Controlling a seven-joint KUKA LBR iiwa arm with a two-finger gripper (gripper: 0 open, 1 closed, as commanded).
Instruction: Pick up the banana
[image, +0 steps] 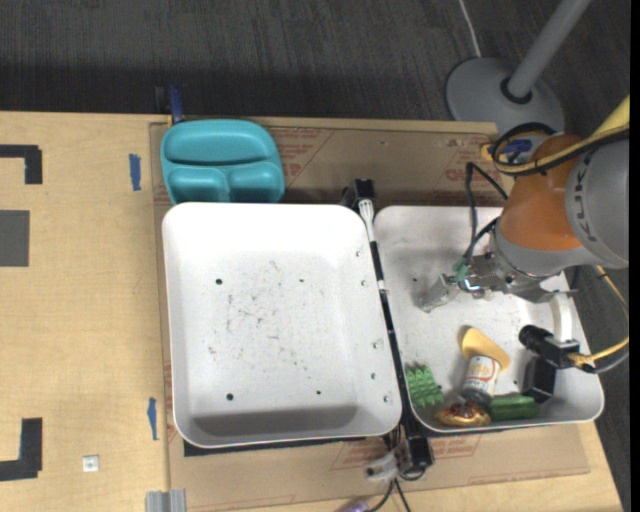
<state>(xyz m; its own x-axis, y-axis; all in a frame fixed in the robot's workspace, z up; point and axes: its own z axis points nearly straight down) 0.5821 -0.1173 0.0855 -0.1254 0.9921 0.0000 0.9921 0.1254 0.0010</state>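
2 white bins (270, 420), 1 teal tray (222, 160), 1 banana (484, 345), 1 can (479, 376), 2 green toys (423, 384).

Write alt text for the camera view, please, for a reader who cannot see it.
A grey and orange robot arm reaches from the right into the right white bin, above a banana and small items near its front edge. The left white bin lies beside it.

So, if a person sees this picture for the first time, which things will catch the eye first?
Probably the grey arm with its orange band, reaching in from the right, its tool low over the right bin. Next, the small cluster at that bin's near edge: a yellow banana beside a can and green pieces. The teal tray behind the left bin also stands out.
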